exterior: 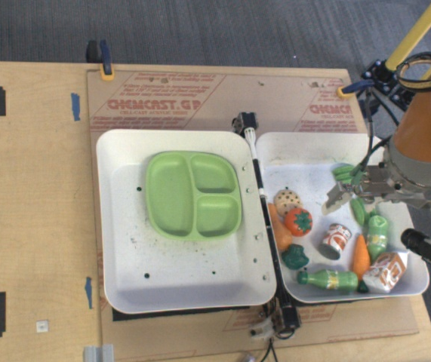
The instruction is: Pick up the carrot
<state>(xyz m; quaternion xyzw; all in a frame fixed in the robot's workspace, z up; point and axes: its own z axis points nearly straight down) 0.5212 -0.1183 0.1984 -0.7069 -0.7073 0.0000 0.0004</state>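
Note:
The carrot (361,256) is orange and lies near the front right of the right bin (306,153), pointing toward the front, between a small can (337,240) and a red and white packet (387,271). My gripper (341,194) hangs over the right bin's middle right, behind and a little left of the carrot and apart from it. A green leafy piece (343,173) shows right at the gripper's upper side. A green pod (358,211) lies between the gripper and the carrot.
The right bin also holds a cookie (287,199), a red tomato (299,221), an orange wedge (280,234), broccoli (295,257), a green bottle (328,279) and a green pepper (377,231). A green divided plate (194,195) sits in the left bin (124,262).

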